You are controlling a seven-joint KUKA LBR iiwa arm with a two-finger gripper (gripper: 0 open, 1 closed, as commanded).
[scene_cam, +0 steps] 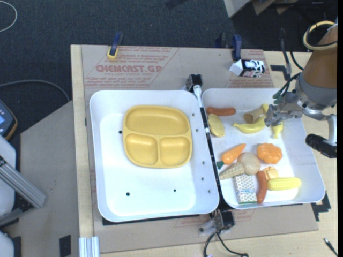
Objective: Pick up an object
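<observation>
My gripper [274, 116] is down over the far side of the right bin [316, 180], right at the tip of the banana [250, 127]. My own wrist covers the fingertips, so I can't tell how wide they sit or whether anything is between them. There's something yellow poking out just under me that I can't make out either.

Counting the right bin: one hot dog [221, 111], one lemon slice [216, 126], two carrots [233, 153], one orange lumpy thing [269, 153], one ice cream cone [240, 166], one corn cob [284, 184], one small printed box [246, 189]. All smooth plastic play food, mostly rounded shapes.

The left bin [107, 197] has one yellow tray [157, 135] with three compartments, glossy with rounded corners.
</observation>
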